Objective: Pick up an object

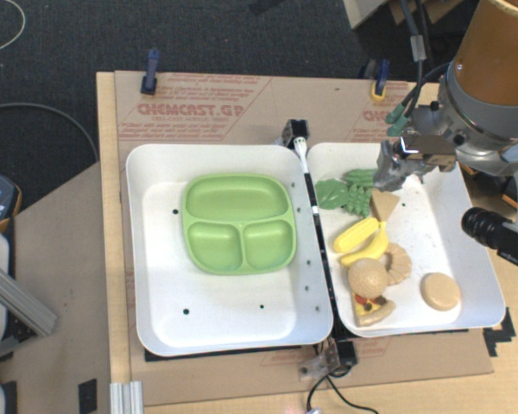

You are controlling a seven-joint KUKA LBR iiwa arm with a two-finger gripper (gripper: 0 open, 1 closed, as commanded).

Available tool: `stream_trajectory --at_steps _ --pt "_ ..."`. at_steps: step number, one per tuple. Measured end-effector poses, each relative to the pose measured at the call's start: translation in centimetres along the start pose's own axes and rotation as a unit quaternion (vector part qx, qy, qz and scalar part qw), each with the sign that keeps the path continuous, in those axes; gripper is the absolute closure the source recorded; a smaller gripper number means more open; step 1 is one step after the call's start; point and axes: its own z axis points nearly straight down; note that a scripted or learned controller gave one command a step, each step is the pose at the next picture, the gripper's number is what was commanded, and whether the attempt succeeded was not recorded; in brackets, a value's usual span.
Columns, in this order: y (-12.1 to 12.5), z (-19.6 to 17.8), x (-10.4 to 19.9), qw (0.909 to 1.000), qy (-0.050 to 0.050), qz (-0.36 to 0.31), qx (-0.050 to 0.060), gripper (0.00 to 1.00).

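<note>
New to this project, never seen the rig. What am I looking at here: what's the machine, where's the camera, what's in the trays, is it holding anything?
One fixed camera looks down at a slant. The grey robot arm with an orange band reaches in from the right; its hand hangs over the right bin. Nothing visible shows it holding anything. That bin has toy food: green leaves, a tan wedge, bananas, a bun, a round biscuit. The left bin holds a green divided plate.
</note>
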Motion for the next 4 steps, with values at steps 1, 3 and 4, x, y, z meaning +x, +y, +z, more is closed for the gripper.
stream_trajectory --at_steps 1,3,4 --pt "0.4 12.6 5.6 0.9999 -0.001 -0.002 0.015 1.00" --pt "-0.4 9.5 7.5 0.9999 -0.002 0.000 0.015 1.00" --pt "0.7 -6.8 3.8 1.0000 0.001 0.001 -0.003 1.00"
